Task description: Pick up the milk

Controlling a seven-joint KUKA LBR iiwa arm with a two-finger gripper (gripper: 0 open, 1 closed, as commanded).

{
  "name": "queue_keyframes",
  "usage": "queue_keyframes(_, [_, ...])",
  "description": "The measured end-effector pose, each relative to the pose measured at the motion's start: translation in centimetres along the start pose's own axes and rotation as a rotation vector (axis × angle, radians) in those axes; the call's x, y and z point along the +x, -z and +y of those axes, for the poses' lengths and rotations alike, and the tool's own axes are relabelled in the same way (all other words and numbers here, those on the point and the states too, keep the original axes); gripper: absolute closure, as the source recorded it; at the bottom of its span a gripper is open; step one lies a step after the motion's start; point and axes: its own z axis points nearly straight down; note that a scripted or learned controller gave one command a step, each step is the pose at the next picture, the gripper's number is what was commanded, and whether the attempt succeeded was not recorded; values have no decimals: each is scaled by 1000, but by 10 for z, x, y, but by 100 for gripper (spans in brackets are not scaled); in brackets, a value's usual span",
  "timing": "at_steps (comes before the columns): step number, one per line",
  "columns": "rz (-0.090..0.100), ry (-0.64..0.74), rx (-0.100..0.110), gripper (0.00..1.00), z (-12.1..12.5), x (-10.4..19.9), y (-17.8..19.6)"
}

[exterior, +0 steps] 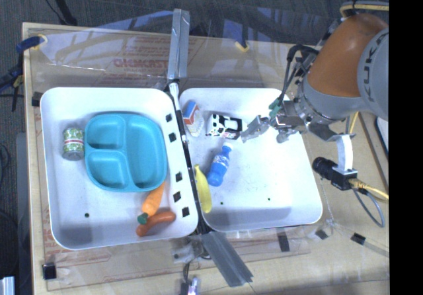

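End effector [250,129] beside milk [223,126] (aperture unclear).

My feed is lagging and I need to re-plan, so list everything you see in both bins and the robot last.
Metal tin can: one, silver-green, left bin, far left.
Plastic divided plate: one, turquoise, left bin, middle.
Toy carrots: two, orange, left bin, near edge.
Small carton: one, red, white and blue, right bin, far left corner.
Cow-patterned milk carton: one, black and white, right bin, beside end effector.
Plastic bottle: one, blue, right bin.
Banana: one, yellow, right bin's left wall.
End effector: one, grey, over right bin.
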Motion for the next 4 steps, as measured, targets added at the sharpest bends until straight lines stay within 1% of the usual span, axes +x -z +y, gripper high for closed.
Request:
queue_keyframes(1, [0,86,1,0,27,20,-124])
queue_keyframes(2, [1,-229,2,0,29,16,-156])
queue_keyframes(3, [3,-225,6,100,29,17,-147])
queue_keyframes(4, [0,-343,-2,100,16,32,-68])
